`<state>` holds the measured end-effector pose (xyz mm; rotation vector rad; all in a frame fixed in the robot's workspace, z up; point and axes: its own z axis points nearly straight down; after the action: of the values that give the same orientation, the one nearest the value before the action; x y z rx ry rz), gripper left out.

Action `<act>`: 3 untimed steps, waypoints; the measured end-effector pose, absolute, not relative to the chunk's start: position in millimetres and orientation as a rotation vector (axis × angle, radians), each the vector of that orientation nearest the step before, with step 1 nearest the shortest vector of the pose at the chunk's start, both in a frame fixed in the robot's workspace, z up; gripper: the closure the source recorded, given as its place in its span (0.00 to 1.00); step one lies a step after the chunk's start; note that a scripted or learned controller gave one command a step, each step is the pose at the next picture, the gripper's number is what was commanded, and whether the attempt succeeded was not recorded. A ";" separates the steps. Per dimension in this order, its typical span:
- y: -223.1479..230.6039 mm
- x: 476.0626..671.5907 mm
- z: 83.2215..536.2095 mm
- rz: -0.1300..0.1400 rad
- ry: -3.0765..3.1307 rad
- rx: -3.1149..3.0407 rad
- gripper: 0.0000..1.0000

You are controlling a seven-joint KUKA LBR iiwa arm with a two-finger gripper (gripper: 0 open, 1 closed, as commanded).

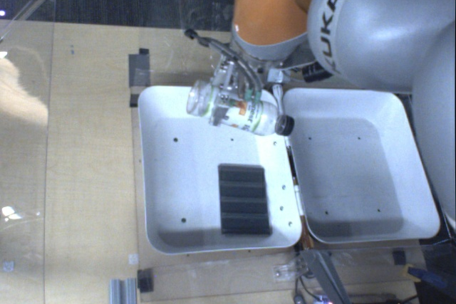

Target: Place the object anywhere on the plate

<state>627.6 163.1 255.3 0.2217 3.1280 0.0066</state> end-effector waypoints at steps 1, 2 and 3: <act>105.0 651.0 315.5 0.005 3.133 -0.078 1.00; 20.3 646.2 325.2 0.002 3.133 -0.067 1.00; 22.4 647.5 336.5 0.008 3.127 -0.065 1.00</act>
<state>647.5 22.4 336.5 -0.0653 3.1265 0.0083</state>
